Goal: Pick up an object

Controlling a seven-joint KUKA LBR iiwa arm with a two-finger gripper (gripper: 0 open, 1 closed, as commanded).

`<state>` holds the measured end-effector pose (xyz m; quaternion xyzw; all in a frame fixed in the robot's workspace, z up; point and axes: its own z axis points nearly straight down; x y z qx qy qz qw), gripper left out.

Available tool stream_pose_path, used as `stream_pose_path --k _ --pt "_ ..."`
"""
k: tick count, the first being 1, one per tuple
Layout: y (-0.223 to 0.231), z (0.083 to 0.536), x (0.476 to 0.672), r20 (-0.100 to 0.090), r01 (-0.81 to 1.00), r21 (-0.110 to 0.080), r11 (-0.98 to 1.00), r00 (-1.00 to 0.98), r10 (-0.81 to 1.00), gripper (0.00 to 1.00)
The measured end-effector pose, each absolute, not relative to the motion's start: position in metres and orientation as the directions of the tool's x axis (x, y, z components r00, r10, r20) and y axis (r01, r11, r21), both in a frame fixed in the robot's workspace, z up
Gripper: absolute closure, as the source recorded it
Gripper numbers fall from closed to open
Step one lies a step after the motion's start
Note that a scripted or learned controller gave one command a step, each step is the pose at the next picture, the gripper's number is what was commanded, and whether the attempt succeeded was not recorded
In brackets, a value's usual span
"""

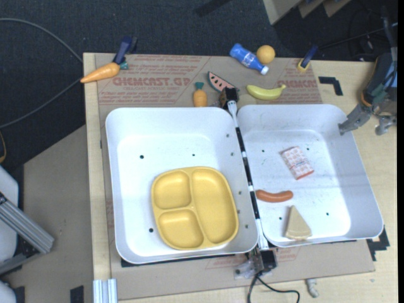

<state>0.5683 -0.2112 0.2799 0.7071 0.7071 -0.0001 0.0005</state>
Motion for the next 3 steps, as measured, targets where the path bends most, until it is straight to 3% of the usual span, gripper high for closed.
stream_pose_path --k 1,2,3 --pt "-0.157 0.084 0.600 0.001 1.000 0.001 0.001 -0.001 1.000 0.00" --pt "-0.158 0.095 0.601 -0.001 1.000 0.003 0.001 -0.001 1.000 1.00" --pt "-0.057 0.191 0.615 0.002 1.000 0.004 0.004 -0.004 1.000 1.00"
